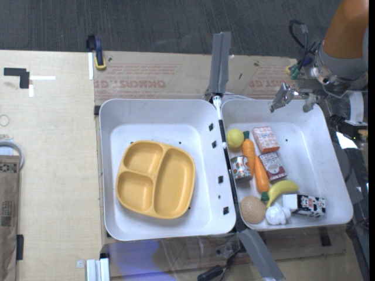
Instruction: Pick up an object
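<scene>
Camera view looks down on two white bins: the left bin [111,157] carries a yellow divided plate [156,179], and the right bin [328,151] carries a cluster of toy groceries. The gripper [296,98] hangs above the far rim of the right bin, its two fingers standing apart with nothing between them, well clear of the items. Any of these could serve as the object to pick; they lie packed toward the near and left side of the bin. A lemon [235,137] sits against the left wall, a carrot [255,165] runs lengthwise beside a small can [241,168], and a banana [282,190] curves near the front, touching the carrot's tip. Two small cartons [265,139] [273,165] lie flat just right of the carrot. The carrot looks the likeliest target: probably light, hollow plastic, stiff and rather slick, so a pinch across its narrow middle should hold best, though the can crowds one side. The cartons seem light too, and their flat faces would give the fingers steadier purchase than the round lemon.
</scene>
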`<state>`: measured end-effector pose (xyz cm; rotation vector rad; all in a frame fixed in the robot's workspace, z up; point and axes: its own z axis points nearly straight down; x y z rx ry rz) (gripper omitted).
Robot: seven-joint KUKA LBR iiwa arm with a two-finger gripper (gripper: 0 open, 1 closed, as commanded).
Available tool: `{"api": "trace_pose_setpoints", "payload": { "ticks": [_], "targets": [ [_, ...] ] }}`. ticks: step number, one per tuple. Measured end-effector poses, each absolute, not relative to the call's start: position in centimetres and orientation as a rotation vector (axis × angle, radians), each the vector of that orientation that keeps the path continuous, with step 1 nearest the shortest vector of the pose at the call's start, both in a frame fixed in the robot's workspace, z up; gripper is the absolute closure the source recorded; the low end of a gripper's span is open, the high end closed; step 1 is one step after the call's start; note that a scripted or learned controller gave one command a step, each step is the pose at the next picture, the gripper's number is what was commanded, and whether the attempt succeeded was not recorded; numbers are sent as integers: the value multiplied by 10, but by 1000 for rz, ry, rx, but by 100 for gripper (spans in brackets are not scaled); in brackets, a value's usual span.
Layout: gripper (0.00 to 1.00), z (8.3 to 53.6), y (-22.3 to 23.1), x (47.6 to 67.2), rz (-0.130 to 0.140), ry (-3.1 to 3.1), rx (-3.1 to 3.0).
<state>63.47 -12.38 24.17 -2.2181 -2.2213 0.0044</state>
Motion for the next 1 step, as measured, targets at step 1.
{"api": "trace_pose_setpoints", "payload": {
  "ticks": [1],
  "targets": [
    [0,91,-117,580,2,-2220,-2221]
  ]
}}
